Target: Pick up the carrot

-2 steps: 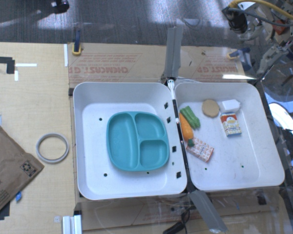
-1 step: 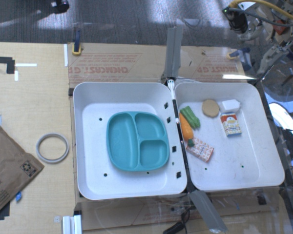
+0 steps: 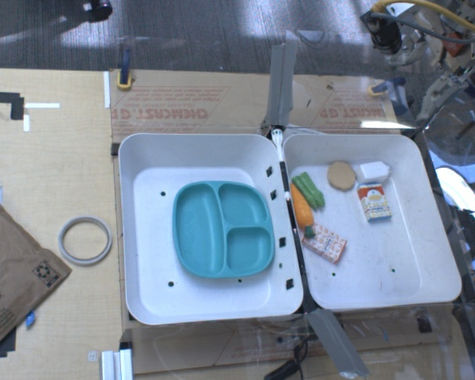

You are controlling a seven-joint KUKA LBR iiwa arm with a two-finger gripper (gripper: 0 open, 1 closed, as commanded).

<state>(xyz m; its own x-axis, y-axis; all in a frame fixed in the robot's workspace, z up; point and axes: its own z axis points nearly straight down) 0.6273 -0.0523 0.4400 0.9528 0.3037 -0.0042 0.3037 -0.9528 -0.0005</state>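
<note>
The carrot (image 3: 302, 207) is a small orange piece lying against the left wall of the right bin (image 3: 427, 283), just below a green vegetable (image 3: 308, 189) that touches its upper end. My gripper (image 3: 443, 81) hangs blurred at the top right, above and beyond the right bin's far right corner. It is well away from the carrot.
The right bin also holds a tan round biscuit (image 3: 341, 175), a white block (image 3: 373, 170), a small red-and-white carton (image 3: 374, 203) and a pink patterned packet (image 3: 324, 242) just below the carrot. A teal divided plate (image 3: 222, 228) lies in the left bin (image 3: 142, 172). A tape ring (image 3: 85, 239) rests on the bench.
</note>
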